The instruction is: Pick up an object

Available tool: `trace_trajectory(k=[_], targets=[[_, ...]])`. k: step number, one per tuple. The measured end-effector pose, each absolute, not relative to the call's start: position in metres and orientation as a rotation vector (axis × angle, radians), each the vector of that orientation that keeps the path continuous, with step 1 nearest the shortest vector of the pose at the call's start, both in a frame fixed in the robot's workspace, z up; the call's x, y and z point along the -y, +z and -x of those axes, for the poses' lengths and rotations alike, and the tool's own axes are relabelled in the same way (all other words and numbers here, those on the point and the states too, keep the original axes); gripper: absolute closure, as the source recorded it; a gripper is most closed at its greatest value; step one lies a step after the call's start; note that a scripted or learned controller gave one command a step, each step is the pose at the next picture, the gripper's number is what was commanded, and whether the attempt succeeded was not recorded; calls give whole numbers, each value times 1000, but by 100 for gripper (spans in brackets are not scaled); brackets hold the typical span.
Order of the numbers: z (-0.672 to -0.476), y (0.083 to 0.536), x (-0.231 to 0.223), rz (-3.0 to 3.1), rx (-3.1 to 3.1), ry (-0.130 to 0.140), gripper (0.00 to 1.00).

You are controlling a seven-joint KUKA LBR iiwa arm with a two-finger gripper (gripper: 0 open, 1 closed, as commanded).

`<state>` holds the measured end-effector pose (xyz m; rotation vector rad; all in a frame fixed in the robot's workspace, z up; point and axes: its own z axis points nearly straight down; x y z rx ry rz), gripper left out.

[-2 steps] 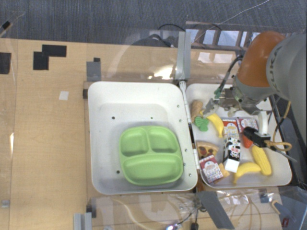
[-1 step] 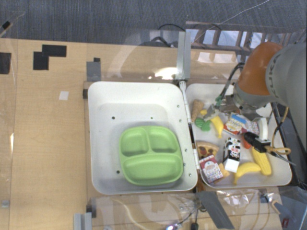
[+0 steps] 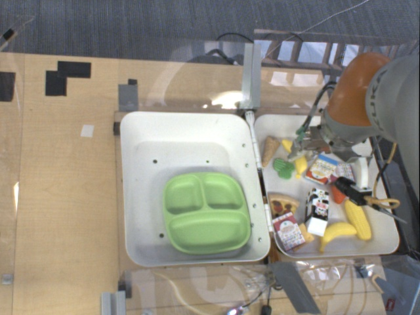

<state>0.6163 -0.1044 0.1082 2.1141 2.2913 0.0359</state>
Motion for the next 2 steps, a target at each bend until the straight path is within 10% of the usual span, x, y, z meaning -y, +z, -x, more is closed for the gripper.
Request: trace_trajectory(k=[1, 2], targets=[[-650, 187, 10, -2168, -2268, 10, 100], [-670, 186, 30, -2429, -1987, 7, 100]])
